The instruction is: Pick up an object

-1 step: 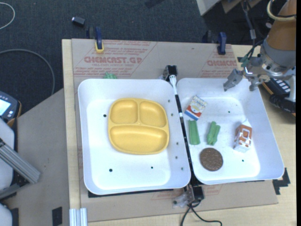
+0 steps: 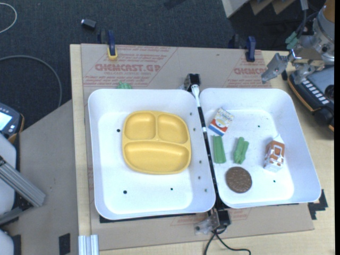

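We look down on a bench topped with brown board, clamped at its far edge, standing on dark carpet with loose cables about. Two shallow white bins sit side by side on it. The left bin (image 2: 106, 195) holds a yellow divided plate (image 2: 156, 142). The right bin (image 2: 297, 187) holds the pickable things: a small red, white and blue carton (image 2: 221, 120) at its far left, two green sticks (image 2: 218, 149) (image 2: 241, 150) near the middle, a brown round disc (image 2: 239, 179) nearer us, and a little orange and white carton (image 2: 274, 155) toward the right.

The gripper (image 2: 273, 68) hangs beyond the far right corner of the right bin, well apart from every object, and we cannot tell its state.

To do this step well, we judge the orange and white carton the best target: it stands apart from its neighbours. We would come straight down over it and straddle its narrow sides.
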Action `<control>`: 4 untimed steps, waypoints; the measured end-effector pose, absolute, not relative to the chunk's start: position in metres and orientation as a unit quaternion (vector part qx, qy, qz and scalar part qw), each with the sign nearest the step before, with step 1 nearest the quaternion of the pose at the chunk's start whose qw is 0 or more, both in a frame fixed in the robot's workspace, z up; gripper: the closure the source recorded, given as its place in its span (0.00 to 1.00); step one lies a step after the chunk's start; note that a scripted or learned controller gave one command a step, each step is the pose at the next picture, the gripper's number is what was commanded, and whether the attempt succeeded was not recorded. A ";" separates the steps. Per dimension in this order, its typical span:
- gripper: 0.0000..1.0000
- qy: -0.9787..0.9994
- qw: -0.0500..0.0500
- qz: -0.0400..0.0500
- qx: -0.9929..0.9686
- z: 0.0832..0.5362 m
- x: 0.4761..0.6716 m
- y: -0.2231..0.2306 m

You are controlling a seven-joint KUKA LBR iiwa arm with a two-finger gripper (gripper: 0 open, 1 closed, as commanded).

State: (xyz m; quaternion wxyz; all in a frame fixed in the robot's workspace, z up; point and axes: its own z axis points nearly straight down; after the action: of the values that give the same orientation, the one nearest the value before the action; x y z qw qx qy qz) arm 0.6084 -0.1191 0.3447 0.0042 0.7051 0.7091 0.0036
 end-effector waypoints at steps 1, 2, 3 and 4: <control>1.00 0.708 0.003 0.001 0.706 0.348 0.610 -0.122; 1.00 0.708 -0.005 -0.003 0.706 0.270 0.565 -0.080; 1.00 0.708 -0.003 -0.002 0.706 0.268 0.502 -0.006; 1.00 0.711 0.003 0.007 0.703 0.386 0.484 0.060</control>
State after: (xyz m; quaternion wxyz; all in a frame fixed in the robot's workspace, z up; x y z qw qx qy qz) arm 0.4840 0.0601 0.3856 0.0034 0.7034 0.7107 0.0067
